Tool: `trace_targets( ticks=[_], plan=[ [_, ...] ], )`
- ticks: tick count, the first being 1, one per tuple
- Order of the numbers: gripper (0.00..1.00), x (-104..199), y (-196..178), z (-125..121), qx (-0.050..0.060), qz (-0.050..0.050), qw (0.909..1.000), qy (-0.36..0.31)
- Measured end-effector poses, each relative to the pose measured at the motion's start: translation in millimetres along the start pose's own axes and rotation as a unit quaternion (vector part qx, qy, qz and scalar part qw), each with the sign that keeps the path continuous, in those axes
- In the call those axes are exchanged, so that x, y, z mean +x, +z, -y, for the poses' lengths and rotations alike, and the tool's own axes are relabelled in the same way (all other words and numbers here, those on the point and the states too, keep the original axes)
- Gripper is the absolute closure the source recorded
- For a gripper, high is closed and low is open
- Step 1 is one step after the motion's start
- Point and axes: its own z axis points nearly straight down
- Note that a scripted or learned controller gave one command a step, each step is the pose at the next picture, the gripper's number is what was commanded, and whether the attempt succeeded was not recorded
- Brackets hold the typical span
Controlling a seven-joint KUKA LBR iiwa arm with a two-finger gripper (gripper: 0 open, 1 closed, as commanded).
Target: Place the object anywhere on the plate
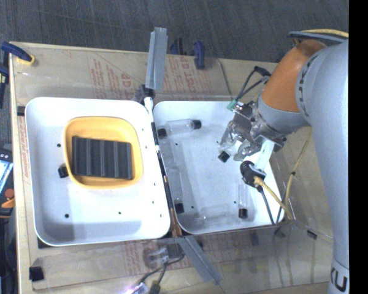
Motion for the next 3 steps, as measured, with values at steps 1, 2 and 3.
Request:
trace_targets(
  ticks=[1,2,3],
  plan=[
    [1.0,77.9,-14.2,5.0,-0.001,-0.001,0.9955,-0.095],
    [1.0,157.2,12.1,4.3,0.0,-0.001,0.9881,-0.154],
    [1.0,171.1,12.3,46.4,0.002,0.0,0.9684,-0.25]
  ],
)
